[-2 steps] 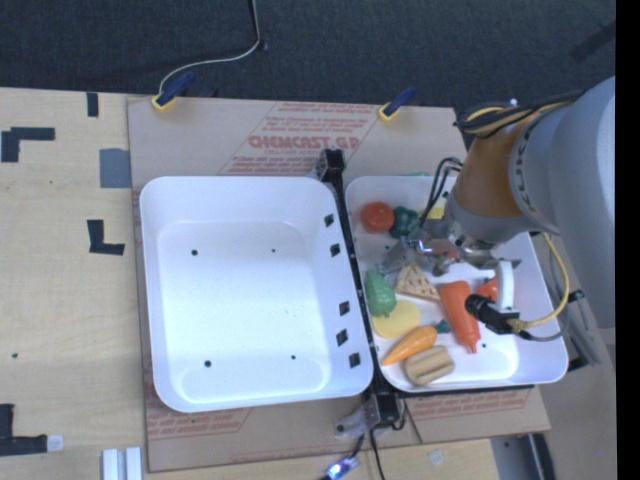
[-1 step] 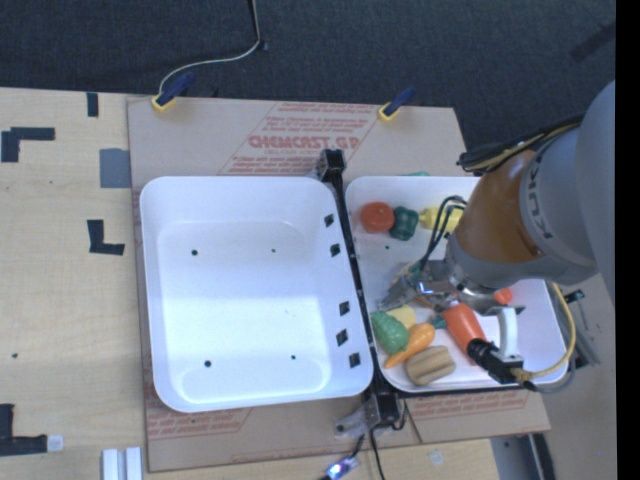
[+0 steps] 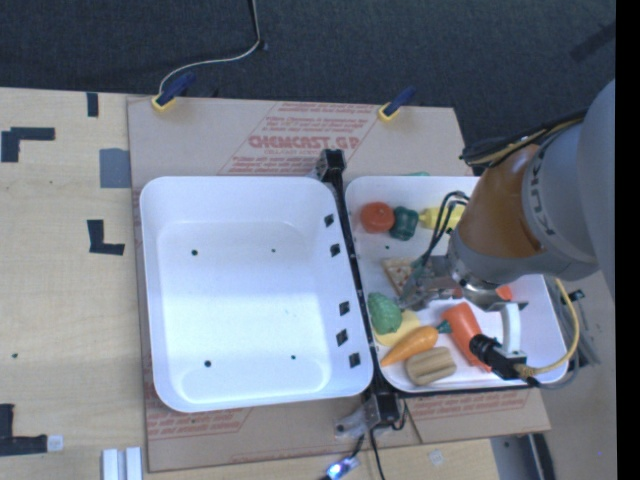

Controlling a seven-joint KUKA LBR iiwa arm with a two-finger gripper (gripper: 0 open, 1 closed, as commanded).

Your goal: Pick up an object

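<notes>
The arm [image 3: 520, 213] covers much of the right bin [image 3: 395, 380], hiding its far-right corner and whatever lies beneath. The gripper [image 3: 425, 286] is too dark and small to read. A tan item [image 3: 393, 268] under it is partly hidden. The picture's right edge cuts off the arm.

Your gripper [image 3: 415, 286] sits low in the right bin [image 3: 548, 298], over a tan block [image 3: 397, 270], with a green toy [image 3: 385, 313], carrot [image 3: 410, 345] and red ball [image 3: 377, 217] nearby.
</notes>
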